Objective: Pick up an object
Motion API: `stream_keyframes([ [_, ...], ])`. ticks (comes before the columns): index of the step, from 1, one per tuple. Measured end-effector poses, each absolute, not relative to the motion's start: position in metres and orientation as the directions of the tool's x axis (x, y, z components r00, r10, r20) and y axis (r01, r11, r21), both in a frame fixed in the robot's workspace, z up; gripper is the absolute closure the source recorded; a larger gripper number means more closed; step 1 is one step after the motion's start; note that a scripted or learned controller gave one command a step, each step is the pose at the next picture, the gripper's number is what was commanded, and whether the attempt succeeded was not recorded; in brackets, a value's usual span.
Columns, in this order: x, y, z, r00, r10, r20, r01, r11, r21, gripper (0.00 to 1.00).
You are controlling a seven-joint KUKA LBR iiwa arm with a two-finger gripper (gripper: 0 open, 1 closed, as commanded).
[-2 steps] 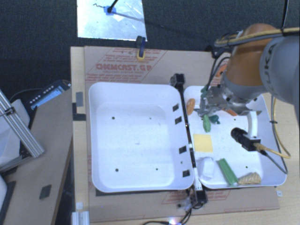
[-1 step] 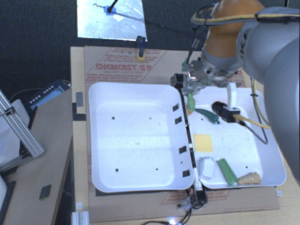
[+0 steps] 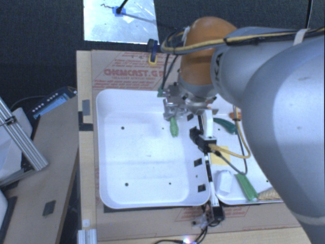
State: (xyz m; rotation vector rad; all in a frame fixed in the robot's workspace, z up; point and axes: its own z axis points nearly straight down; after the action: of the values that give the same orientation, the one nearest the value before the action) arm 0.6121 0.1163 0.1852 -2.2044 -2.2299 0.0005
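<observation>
Camera view, from my remote seat: nearest the lens, the grey arm (image 3: 274,111) fills the right side, with yellow and black cables running along it. Below it, in the right bin (image 3: 231,200), I see a green stick-shaped object (image 3: 246,186) lying at a slant, a white piece (image 3: 224,182) just beside it, and a yellow piece (image 3: 219,156) a little farther up. A teal item (image 3: 223,124) lies farther back in that same bin, partly hidden by the arm.

The left bin (image 3: 137,187) sits beside it, its white floor marked by a few small dark dots.

Farther in, the jaws (image 3: 172,117) hang over the upper right part of the left bin, below the orange band (image 3: 203,44). A small green object (image 3: 173,126) sits right at their tips, pointing downward (it looks pinched between them, though the angle is not generous), so I read them as closed narrowly on it.

Beyond the bins, brown cardboard (image 3: 122,67) with red lettering lies on the bench, and a shiny sheet (image 3: 119,11) lies behind it.
</observation>
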Motion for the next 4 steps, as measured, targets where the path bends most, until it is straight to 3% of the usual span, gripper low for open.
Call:
stream_keyframes([
  [1,0.562,0.218,0.200,-0.015,1.000,0.006,1.000,0.015,-0.002,1.00],
  [2,0.586,0.217,0.314,-0.005,1.000,0.005,1.000,0.005,0.014,1.00],
  [3,0.565,0.218,0.284,-0.005,1.000,0.000,1.000,0.005,-0.001,1.00],
  [4,0.585,0.216,0.426,-0.006,1.000,0.006,1.000,0.005,0.017,1.00],
])
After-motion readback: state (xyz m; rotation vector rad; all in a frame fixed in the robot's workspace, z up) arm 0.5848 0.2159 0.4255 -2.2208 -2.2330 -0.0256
